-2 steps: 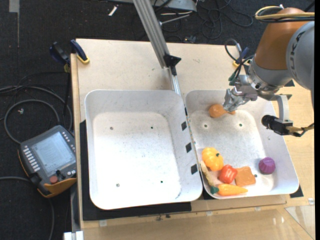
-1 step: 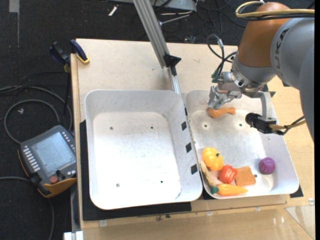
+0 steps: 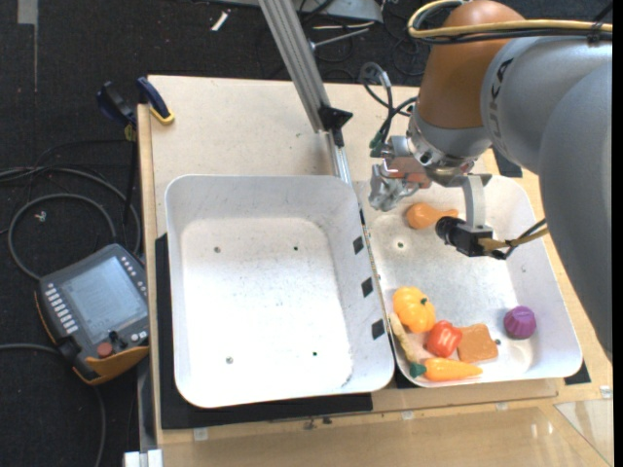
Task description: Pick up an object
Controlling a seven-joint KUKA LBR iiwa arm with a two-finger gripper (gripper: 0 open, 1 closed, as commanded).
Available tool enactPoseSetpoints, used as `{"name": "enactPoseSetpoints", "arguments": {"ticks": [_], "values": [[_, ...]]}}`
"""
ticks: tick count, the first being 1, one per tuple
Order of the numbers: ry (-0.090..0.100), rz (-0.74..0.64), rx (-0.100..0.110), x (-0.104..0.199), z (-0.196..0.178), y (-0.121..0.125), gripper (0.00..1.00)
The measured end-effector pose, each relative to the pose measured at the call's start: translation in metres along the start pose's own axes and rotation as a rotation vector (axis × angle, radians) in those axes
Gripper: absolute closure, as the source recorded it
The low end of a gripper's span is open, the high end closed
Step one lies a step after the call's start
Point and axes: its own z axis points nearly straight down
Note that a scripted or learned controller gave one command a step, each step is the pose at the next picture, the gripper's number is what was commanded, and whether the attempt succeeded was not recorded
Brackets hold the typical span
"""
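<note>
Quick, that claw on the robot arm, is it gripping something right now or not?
Claw: it hangs above the right bin's far corner; whether it is open or closed cannot be told.

Grey arm (image 3: 555, 115) reaches in from right, wrist bent down, tool (image 3: 386, 191) low.

A pale wooden counter (image 3: 243, 129) on a dark carpeted floor (image 3: 68, 66), evenly lit.

Black cables (image 3: 39, 212) trail over the floor far left of the end effector (image 3: 389, 185). A grey-and-orange handheld control pendant (image 3: 95, 309) lies lower left of it. A slanted aluminium rail (image 3: 297, 52) rises behind it.
</note>
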Motion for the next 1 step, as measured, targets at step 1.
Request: {"name": "enactPoseSetpoints", "arguments": {"ticks": [1], "values": [[0.000, -0.001, 0.000, 0.0548, -0.0089, -0.0056, 1.00]]}}
